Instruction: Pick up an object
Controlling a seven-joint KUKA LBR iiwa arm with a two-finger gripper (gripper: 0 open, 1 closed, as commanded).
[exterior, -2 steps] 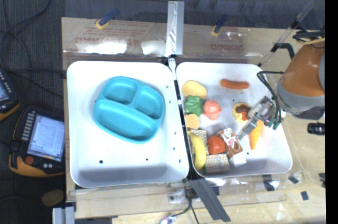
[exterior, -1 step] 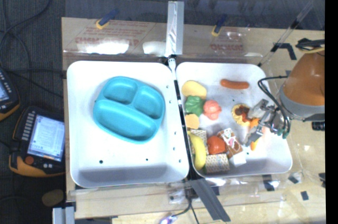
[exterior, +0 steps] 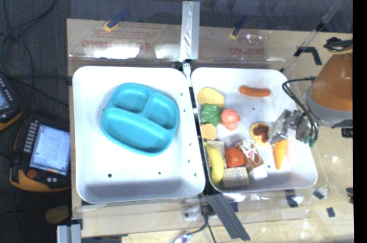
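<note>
The carrot [exterior: 280,154] lies in the right bin [exterior: 269,77] toward its four o'clock edge, nearly upright in the view, with the gripper [exterior: 285,128] just above it at twelve o'clock — whether the fingers are wide or narrow cannot be told, and nothing shows between them. At nine o'clock of the carrot sit a small tart [exterior: 260,131] and a red tomato [exterior: 234,157]; further left a banana [exterior: 215,163]. A sausage [exterior: 254,91] lies at the bin's twelve o'clock. The left bin [exterior: 92,179] holds a blue divided plate [exterior: 140,117] — both bins rest on the surface [exterior: 332,179].
</note>
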